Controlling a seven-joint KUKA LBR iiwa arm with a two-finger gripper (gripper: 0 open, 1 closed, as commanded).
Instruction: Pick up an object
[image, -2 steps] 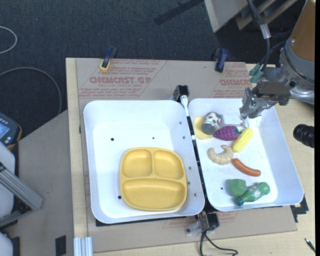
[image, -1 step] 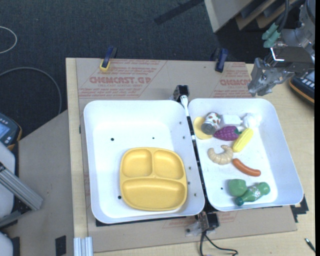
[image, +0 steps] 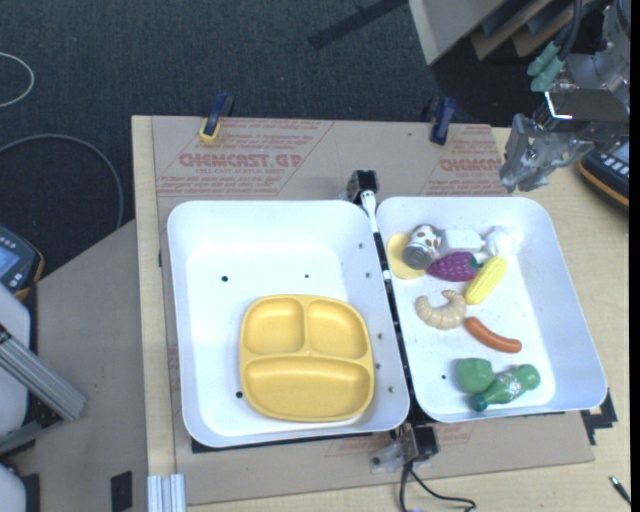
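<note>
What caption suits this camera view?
Gripper hovers beyond the right bin of toy food; yellow divided plate sits in the left bin.

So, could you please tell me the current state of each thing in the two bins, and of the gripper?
Gripper: above the right bin's far edge, holding nothing visible.
Yellow divided plate: flat in the left bin, compartments bare.
Toy corn: lying tilted beside the purple grapes.
Toy croissant: lying mid-bin.
Toy sausage: lying apart.
Green toy vegetables: lying at the near end.
</note>
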